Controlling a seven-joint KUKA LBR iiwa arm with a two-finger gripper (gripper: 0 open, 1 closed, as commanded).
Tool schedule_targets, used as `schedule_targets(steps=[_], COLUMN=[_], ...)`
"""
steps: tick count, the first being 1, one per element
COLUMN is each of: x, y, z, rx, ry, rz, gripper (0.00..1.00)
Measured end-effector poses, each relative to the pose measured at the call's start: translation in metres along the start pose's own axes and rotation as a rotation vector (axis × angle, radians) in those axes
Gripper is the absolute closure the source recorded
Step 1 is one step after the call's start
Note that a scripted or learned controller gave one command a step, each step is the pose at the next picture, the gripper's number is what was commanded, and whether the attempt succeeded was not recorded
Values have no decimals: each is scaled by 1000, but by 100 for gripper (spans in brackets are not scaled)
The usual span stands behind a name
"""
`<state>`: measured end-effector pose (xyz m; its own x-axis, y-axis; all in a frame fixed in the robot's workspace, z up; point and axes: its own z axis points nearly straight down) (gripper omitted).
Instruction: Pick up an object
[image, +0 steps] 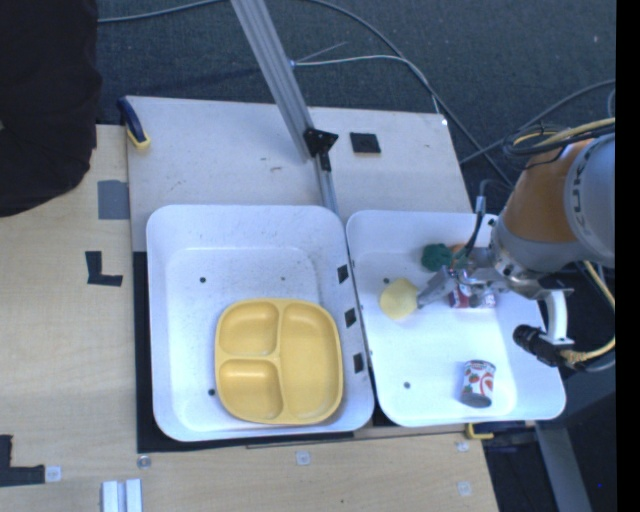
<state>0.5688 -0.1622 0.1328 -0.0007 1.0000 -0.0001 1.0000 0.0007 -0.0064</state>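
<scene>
The worktop (230, 160) carries two shallow white bins side by side, and a slanted metal bar (285, 80) crosses it from the top down to the gap between them. The left bin (180, 250) holds a yellow plate (279, 360) with three compartments — it lies flat in the front half of the bin, near the front wall. The arm (560, 200) comes in from the right, grey with an orange band, and it reaches over the right bin (420, 395). Its gripper (440, 290) is low over the back part of this bin, the fingers pointing left toward a yellow ball (398, 299); the ball lies just beside the fingertips, at their left, and I cannot tell if they touch it. How far the gripper is open I cannot tell, because the fingers are blurred and small, and nothing is seen clearly between them. A green object (436, 257) lies just behind the gripper, near the back wall — its shape is not clear. A red and white can (478, 383) lies in the front right part of the same bin, well apart from the gripper.
</scene>
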Motion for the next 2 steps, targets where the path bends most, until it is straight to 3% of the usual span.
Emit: schedule_targets(steps=[1, 2], x=[0, 0], y=[1, 3], z=[49, 34], rx=[-8, -15], ry=[-3, -2], rz=[0, -2], gripper=[0, 100])
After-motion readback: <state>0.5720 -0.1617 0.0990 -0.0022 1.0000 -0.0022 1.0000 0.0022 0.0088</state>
